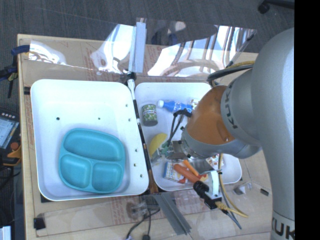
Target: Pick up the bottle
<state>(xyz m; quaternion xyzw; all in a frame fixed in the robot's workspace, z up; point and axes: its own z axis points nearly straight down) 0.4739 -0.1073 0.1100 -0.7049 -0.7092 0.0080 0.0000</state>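
The bottle (176,105) is blue with a white cap and lies on its side near the far wall of the right bin (150,91). The arm's orange band and wrist hang over the middle of that bin and cover the bottle's right end. My gripper (169,150) reaches down to the left below the wrist, just beside a yellow item (157,141), and sits clearly nearer the camera than the bottle. Nothing can be seen held in it.
A small green-lidded jar (149,114) stands left of the bottle. Orange pieces (188,169) and a small box (172,173) lie at the right bin's near side. The left bin (75,99) holds a teal divided tray (92,159). Cables and tools lie on the bench's front edge.
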